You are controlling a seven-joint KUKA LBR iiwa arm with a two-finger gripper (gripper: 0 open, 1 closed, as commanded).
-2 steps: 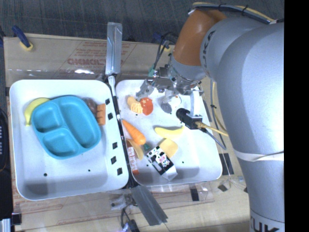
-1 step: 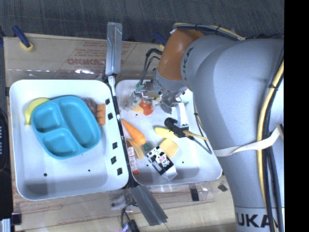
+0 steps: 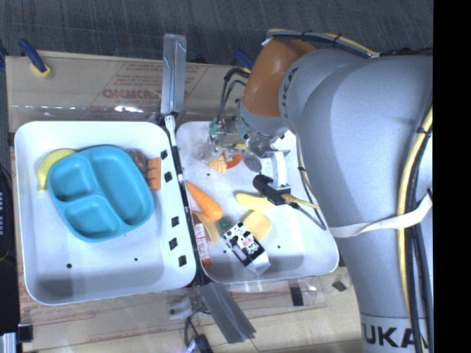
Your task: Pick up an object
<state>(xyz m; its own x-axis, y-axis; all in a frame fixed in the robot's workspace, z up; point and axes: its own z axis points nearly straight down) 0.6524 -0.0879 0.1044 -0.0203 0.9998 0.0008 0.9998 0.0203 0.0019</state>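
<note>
The gripper (image 3: 219, 140) hangs over the right bin (image 3: 313, 252), its tips indistinct.

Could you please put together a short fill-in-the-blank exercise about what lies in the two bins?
1. The blue divided tray lies in the ____ bin as the camera sees it.
2. The carrot lies in the right bin, close to the ____ between the bins.
3. The gripper hangs over the ____ bin.
4. The yellow thing peeking out beside the tray lies in the ____ bin.

Missing words: left; divider; right; left
</note>
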